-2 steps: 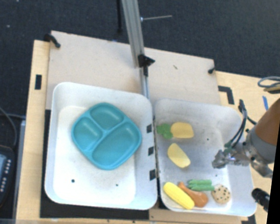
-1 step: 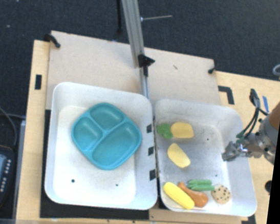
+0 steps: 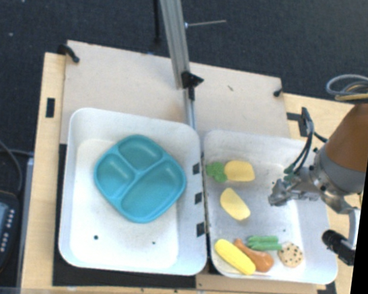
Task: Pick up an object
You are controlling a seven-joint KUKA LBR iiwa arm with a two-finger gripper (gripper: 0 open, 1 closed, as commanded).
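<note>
- Left bin [image 3: 68, 242]: a teal divided plate [image 3: 140, 178], not a target.
- Right bin [image 3: 302, 272]: yellow pieces [image 3: 235, 204], a corn cob [image 3: 234, 257], a cookie [image 3: 290, 254].
- Gripper [image 3: 280, 194] hangs over bare floor beside the yellow pieces; jaws' opening can't be told, nothing seen in them.
- Best bet: shift left, centre on one piece, then descend.

Fixed overhead slant on both bins [image 3: 70, 181]
</note>
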